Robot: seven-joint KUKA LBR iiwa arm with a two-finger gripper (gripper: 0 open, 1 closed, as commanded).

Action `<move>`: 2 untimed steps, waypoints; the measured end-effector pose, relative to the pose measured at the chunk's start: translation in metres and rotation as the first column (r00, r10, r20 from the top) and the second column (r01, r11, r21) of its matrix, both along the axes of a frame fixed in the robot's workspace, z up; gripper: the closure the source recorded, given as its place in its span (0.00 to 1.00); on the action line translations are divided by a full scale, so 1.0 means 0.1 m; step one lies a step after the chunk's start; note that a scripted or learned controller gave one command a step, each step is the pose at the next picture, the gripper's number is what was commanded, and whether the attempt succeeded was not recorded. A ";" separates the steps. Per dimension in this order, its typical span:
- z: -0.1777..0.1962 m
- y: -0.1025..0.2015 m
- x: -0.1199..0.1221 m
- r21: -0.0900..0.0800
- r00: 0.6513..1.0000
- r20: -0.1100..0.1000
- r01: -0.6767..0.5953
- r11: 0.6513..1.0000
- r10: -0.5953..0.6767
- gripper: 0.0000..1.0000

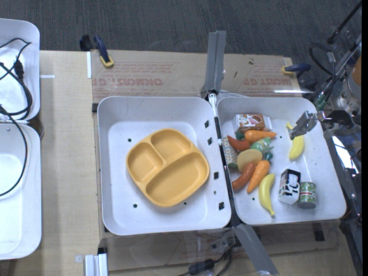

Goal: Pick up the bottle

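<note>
1. Right bin point(315, 167), the landmark for every entry: shallow, white, holding a crowd of toy food.
2. Left bin point(103, 171): butts against the right bin's left wall.
3. Yellow divided plate point(167, 167): beyond the right bin's left wall, in the left bin.
4. Gripper point(300, 125): over the right bin's far right part, tilted, nothing seen in it. Whether it is open or closed cannot be told.
5. Banana point(296, 147): by the right bin's right wall, just beneath the gripper.
6. Second banana point(267, 194): toward the right bin's near wall.
7. Bottle point(290, 187): judged to be the white-and-black container in the right bin's near right corner, upright, apart from the gripper.
8. Green can point(307, 194): same corner, touching the bottle's right side.

Risks: the gripper may close on the nearer banana. At the bottle, the touching can and the second banana crowd the approach, so a nudge could topple or push it.
</note>
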State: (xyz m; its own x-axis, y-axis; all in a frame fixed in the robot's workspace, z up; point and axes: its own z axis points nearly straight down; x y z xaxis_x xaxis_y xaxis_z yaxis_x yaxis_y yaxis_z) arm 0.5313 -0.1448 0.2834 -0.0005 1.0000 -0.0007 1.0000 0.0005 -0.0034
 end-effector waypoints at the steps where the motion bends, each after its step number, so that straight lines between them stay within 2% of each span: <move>1: -1.68 0.14 -0.15 -0.002 0.988 0.024 0.150 0.989 -0.150 0.00; 2: -1.40 -0.63 0.57 -0.001 0.933 0.003 0.361 0.933 -0.361 0.00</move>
State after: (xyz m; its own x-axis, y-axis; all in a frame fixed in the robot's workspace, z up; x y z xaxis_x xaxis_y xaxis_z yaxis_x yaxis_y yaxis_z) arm 0.5884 -0.2077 0.1430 0.3605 0.9327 -0.0021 0.9327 -0.3605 -0.0005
